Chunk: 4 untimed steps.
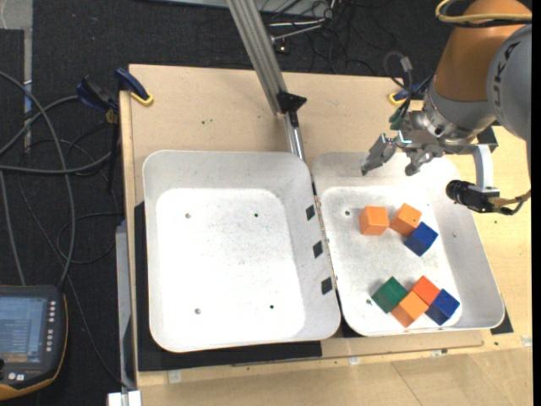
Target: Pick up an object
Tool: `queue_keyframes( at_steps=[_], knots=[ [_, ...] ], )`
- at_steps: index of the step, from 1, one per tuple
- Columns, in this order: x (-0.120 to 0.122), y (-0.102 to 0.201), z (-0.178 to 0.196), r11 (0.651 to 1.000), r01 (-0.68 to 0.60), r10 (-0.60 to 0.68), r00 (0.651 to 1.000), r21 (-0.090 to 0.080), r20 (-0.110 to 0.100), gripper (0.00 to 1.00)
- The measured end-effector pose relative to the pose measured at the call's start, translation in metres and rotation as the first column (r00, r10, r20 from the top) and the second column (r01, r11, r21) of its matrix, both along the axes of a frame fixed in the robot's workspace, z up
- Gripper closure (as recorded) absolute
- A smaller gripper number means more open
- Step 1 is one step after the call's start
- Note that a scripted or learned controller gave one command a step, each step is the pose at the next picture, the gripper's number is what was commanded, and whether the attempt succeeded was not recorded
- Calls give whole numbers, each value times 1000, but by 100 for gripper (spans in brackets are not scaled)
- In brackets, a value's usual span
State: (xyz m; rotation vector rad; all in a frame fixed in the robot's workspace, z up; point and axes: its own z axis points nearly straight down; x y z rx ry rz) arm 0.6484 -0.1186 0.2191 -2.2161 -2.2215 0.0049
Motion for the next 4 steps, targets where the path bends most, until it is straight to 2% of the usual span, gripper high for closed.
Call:
queue_keyframes(
  at_steps=[1,3,4],
  knots=[
    [1,0,3,1000,-1,1,1000,-1,5,0],
    [-15,-6,-114,1000,4,-4,1000,0,-1,0],
    [-15,-6,-124,1000,3,-3,1000,-1,3,0]
  ],
)
